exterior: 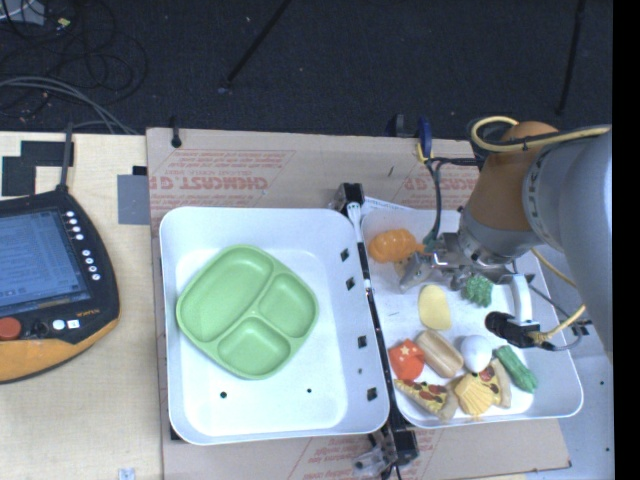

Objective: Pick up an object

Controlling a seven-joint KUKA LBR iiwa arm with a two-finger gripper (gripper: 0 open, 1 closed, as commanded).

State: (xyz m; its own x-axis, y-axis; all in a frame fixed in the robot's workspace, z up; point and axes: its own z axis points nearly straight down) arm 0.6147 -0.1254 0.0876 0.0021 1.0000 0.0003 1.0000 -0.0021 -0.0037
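My gripper point(425, 270) hangs low over the upper part of the right bin point(560, 393). It sits between an orange toy fruit point(392, 244) to its upper left and a pale yellow toy point(434, 307) just below it. A green broccoli piece point(479, 290) lies close on its right. Nothing shows in its grasp. Further toward the front lie a red tomato point(405, 360), a sausage point(440, 351), a white egg point(475, 350), a pizza slice point(424, 396), a yellow toy point(474, 396) and a green vegetable point(516, 367).
The left bin point(190, 398) holds a green divided plate point(248, 310). A black divider point(366, 308) separates the two bins. A teach pendant point(50, 288) lies on the bench at far left. The grey arm point(560, 208) crosses the right bin's back right corner.
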